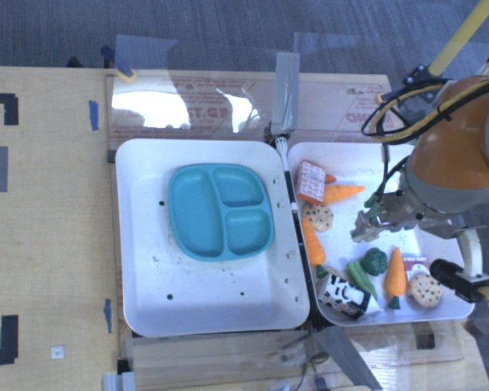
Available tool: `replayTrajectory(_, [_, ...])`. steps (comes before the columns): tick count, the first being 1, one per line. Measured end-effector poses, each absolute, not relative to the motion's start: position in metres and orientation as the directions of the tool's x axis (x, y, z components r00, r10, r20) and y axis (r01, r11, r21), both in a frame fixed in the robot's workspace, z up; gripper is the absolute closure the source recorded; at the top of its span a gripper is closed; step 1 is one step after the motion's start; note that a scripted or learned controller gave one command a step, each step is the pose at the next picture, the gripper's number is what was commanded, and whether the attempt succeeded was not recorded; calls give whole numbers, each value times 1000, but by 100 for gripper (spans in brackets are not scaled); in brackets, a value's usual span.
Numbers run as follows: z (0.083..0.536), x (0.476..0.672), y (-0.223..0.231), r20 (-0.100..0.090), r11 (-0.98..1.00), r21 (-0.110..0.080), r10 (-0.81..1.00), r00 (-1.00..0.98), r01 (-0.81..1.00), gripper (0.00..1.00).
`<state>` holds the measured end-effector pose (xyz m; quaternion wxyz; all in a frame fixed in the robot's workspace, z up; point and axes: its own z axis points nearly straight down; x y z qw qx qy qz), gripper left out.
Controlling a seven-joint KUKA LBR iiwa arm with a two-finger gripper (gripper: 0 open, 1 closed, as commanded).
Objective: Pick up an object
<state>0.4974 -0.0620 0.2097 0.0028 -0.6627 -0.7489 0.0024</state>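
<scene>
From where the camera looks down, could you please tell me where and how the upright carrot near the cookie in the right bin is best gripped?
Probably across the orange body of the carrot, at its thick middle, coming straight down from above. It lies lengthwise with its green top toward the near wall; the cookie and broccoli crowd its sides, so closing across its width needs care.

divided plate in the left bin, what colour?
Teal-blue, plain, no pattern. The divided plate shows best in the camera view, lying in the left bin.
</scene>
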Motion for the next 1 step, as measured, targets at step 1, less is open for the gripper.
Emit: replayTrajectory(1, [212,499,-62,0,122,-1,993,-122,993,0])
